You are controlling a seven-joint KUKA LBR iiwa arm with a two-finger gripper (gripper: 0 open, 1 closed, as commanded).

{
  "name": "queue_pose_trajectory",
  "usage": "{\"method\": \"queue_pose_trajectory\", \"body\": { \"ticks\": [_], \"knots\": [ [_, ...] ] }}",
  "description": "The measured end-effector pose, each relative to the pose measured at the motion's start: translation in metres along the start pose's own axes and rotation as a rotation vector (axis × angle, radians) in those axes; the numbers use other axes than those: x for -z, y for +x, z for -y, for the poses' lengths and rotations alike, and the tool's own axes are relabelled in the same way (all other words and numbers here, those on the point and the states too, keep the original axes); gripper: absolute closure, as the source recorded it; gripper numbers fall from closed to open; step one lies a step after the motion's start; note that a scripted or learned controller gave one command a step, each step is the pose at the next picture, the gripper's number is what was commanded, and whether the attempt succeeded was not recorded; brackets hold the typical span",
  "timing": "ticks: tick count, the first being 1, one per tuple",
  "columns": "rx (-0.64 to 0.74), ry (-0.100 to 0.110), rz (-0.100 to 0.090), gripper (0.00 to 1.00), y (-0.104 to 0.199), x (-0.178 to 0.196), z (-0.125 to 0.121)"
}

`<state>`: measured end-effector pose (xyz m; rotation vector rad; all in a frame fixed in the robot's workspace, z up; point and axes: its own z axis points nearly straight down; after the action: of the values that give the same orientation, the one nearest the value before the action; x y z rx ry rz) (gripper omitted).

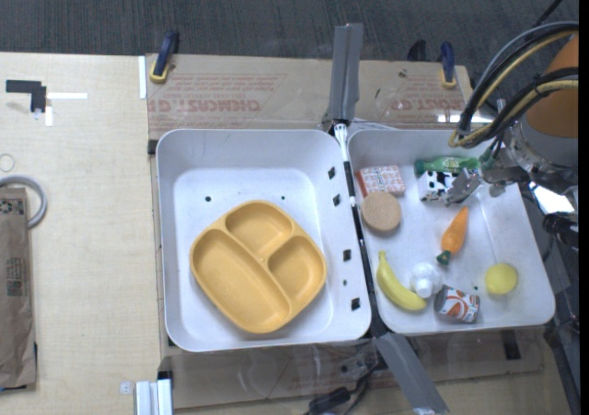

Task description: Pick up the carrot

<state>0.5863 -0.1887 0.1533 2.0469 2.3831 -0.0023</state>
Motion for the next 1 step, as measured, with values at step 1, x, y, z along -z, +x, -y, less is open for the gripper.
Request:
{"method": "queue_pose_trajectory", "body": {
  "ticks": [1],
  "knots": [
    [0.078, -0.001, 0.0, 0.0, 0.0125, -0.0617, 0.0263]
  ]
}}
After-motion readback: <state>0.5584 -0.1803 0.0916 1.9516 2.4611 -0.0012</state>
